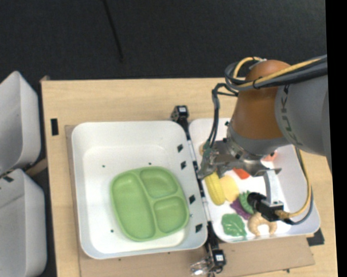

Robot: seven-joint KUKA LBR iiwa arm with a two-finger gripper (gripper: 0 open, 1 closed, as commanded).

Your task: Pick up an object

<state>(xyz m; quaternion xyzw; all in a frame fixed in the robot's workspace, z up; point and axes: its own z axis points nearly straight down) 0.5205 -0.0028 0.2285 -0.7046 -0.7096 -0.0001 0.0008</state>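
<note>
The right bin point(300, 213) holds several toy foods. A yellow ridged piece point(221, 188) lies near the bin's left wall, with a purple piece point(243, 204) beside it. A green leafy piece point(233, 225) and a tan piece point(263, 225) lie at the front, and a small orange-red piece point(241, 174) sits further back. My gripper point(213, 164) hangs under the orange wrist band, over the left side of this bin and just behind the yellow piece. The arm hides the back of the bin.
The left bin point(87, 144) holds a green divided plate point(149, 203). A ridge with black clips point(191, 163) separates the two bins. A cable and a grey bracket point(273, 189) hang from the wrist over the right bin's middle. White boxes point(9, 131) stand at the far left.
</note>
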